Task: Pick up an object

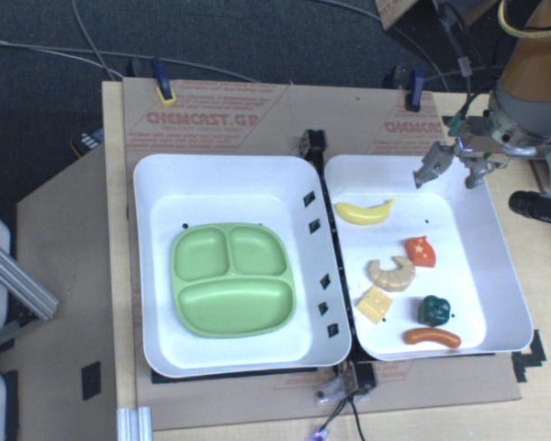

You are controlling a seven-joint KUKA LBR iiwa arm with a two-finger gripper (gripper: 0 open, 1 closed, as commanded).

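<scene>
Banana point(365, 211) sits in the right bin point(496, 246), just below and left of the gripper point(450, 171), nothing touching it. Gripper's spread wide with nothing in it, up by the bin's far edge. Tomato point(421, 252), croissant point(391, 274), cheese point(375, 304), green pepper point(433, 310) and sausage point(432, 338) lie further below
</scene>
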